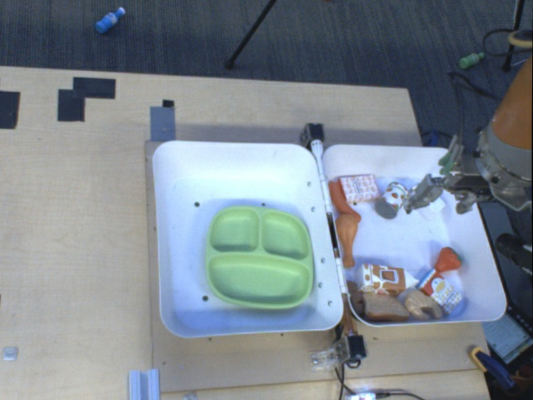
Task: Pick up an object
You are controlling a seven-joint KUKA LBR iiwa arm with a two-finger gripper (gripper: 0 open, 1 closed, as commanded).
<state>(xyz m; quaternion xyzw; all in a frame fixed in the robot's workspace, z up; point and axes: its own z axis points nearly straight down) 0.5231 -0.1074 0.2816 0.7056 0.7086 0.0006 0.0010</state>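
The claw [419,197] is seen low over the right bin [491,257], beside a small grey-white object [389,200] near the bin's far wall; whether its fingers are parted or closed cannot be told. A green divided plate [260,257] is seen in the left bin [179,223], beside the right bin on the worktop [75,240].
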